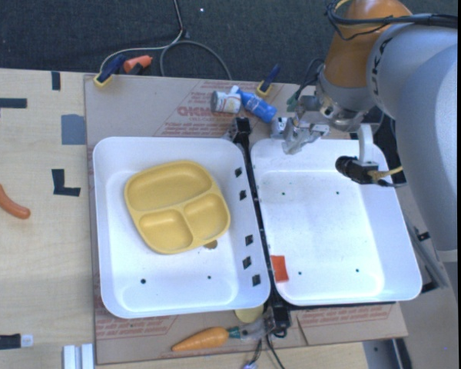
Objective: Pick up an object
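At the far rim of the right bin (pixel 384 283), the gripper (pixel 297 133) is hanging from the grey arm (pixel 415 60); whether it is open or closed cannot be told, and nothing is showing in its grasp. Well to its left, a smooth yellow plastic plate (pixel 177 204) with three rounded compartments is lying in the left bin (pixel 111 283). Nearer the camera, a small flat orange block (pixel 279 268) is resting in the right bin. Just left of the gripper, a blue-and-white tube (pixel 246 102) is lying on the cardboard (pixel 138 106).
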Available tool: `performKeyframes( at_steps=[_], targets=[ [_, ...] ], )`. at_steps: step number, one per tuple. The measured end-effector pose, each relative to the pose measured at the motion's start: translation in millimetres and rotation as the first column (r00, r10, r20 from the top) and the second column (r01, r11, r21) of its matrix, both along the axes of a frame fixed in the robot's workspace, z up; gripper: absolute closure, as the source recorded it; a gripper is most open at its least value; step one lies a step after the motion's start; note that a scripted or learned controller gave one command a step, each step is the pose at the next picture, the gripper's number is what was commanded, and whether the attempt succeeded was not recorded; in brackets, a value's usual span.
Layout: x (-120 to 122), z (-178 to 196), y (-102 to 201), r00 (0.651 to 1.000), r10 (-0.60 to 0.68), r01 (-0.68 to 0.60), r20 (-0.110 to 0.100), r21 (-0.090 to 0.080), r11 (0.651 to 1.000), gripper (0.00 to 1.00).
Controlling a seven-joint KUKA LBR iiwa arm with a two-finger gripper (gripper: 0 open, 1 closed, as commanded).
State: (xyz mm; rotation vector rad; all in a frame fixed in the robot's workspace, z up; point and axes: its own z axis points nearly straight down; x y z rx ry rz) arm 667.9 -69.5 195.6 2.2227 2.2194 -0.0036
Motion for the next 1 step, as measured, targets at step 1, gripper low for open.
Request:
performKeyframes(
  at_steps=[1],
  targets=[
    [-1.9, 3.6, -35.2, 1.000, 0.000, 0.000, 0.001, 0.000, 1.000, 1.00]
  ],
)
